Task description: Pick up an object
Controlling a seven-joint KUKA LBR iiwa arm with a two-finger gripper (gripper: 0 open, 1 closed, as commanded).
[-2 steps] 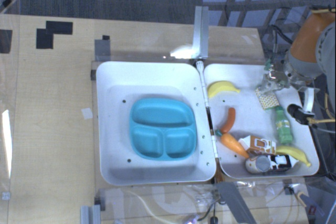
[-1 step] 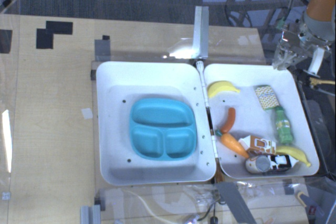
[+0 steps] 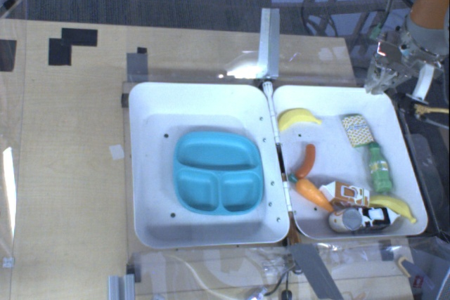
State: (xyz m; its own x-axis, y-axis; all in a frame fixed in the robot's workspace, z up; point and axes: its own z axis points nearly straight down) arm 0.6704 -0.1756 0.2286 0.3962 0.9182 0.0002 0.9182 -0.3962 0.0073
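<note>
Arm waiting over the right bin's far right corner

The gripper (image 3: 391,75) hangs there; fingers unreadable from here. Below lie a banana (image 3: 298,119), sausage (image 3: 305,160), carrot (image 3: 313,193).

Two shallow white bins sat side by side on the pale wooden counter (image 3: 63,172). The left bin (image 3: 151,116) carried a blue divided plate (image 3: 218,172) near its middle. The right bin (image 3: 397,123) carried the loose items: a yellow banana (image 3: 298,119) at its far left, a patterned sponge (image 3: 356,130) to the right of it, a green bottle (image 3: 380,168) just near of the sponge, an orange-red sausage (image 3: 305,160) and a carrot (image 3: 313,194) toward the left wall, a small carton (image 3: 346,192), a can (image 3: 344,221) lying on its side, and a second banana (image 3: 395,206) in the near right corner. The arm's hand (image 3: 394,70) hung above the far right corner of that bin, with the orange band (image 3: 430,0) above it.
</note>
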